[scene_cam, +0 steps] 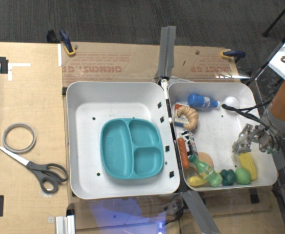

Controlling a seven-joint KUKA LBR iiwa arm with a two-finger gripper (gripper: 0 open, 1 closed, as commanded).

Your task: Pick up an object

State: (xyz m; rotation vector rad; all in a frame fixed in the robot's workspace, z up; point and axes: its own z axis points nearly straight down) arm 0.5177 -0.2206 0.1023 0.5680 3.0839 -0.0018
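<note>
Approach step: tool [243, 143], finger state I cannot tell, hovers just above corn cob [248, 164] in right bin [215, 85]; needs descent.

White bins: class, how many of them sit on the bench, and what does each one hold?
2. The left bin holds a teal divided plate. The right bin holds toy foods, with the gripper low over its right side.

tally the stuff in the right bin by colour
In the right bin, as far as the view shows:
Blue: 1, bottle
Tan: 1, croissant
Orange: 1, carrot
Yellow: 2, corn, banana
Green: 3, small bottle, broccoli, lime
White: 1, ball
Total: 9
</note>
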